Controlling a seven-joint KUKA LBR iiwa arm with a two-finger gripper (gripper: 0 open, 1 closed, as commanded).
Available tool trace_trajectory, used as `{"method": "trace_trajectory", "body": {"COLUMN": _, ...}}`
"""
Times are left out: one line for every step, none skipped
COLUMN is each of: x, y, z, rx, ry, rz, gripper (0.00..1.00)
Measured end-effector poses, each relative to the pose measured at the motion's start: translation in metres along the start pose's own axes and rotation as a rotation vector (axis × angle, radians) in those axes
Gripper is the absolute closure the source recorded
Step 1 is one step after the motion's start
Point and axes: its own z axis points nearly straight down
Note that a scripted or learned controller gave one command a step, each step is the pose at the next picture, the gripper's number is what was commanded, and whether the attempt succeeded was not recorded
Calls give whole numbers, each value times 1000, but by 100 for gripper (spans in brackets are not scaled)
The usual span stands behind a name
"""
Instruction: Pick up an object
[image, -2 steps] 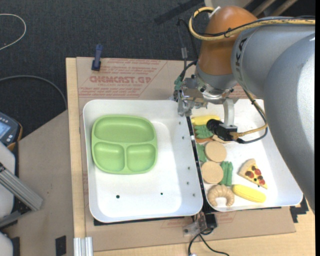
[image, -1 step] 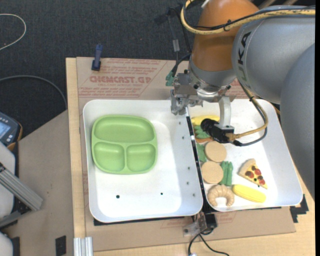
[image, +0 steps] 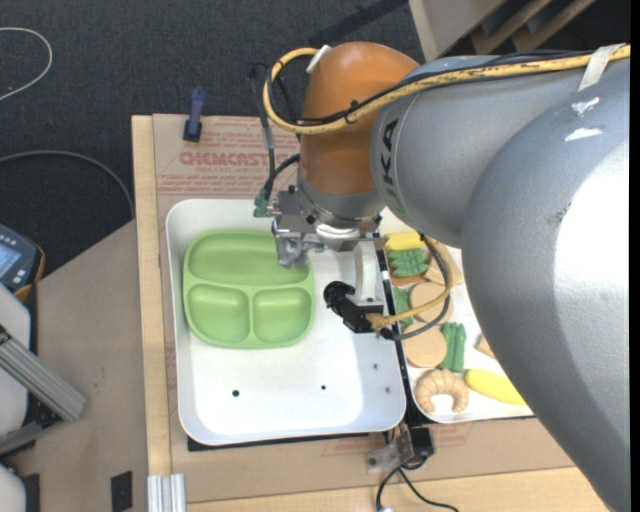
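A green three-compartment plate (image: 240, 295) lies in the left white bin (image: 290, 400), toward its far left. My gripper (image: 291, 250) hangs below the orange wrist band, right over the plate's far right corner, low and close to its rim. Nothing shows in its grasp. The right bin (image: 432, 413), largely covered by the arm, holds toy food: a tan croissant (image: 443, 390), a yellow banana-like piece (image: 492, 385), a green leafy piece (image: 408, 263), a round tan cookie (image: 425, 347) and green bean pods (image: 455, 345).
A black cable fitting (image: 345, 305) dangles from the wrist over the wall between the bins. Both bins rest on cardboard with red print (image: 215, 160); a blue clip (image: 193, 115) sits at its far edge. The near half of the left bin is bare white floor.
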Motion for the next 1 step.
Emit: {"method": "trace_trajectory", "body": {"x": -70, "y": -79, "z": -41, "rx": -3, "ry": -3, "rz": 15, "gripper": 100}}
